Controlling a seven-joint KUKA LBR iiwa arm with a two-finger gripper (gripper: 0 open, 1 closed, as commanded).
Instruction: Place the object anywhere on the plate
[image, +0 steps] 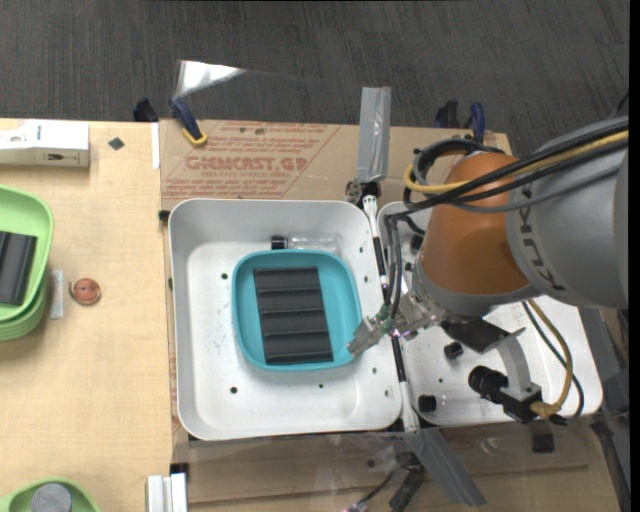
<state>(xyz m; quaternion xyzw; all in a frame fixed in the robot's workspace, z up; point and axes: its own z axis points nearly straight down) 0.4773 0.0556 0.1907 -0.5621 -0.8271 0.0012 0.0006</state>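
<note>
A teal plate (345, 300) lies in the middle of the left white bin (200, 390). A dark ribbed rectangular object (292, 312) rests flat on the plate and covers most of it. My gripper (368, 336) hangs low at the plate's right rim, close to the wall between the two bins. The arm's orange band (470, 235) and grey body stand over the right bin (585, 395). Nothing can be made out between the gripper's tips.
A small black item next to a clear piece (285, 242) lies at the left bin's back wall. Small black bits (453, 349) lie in the right bin. A green dish (30, 300) holding a dark block, a reddish disc (86, 291) and cardboard (260, 155) sit outside the bins.
</note>
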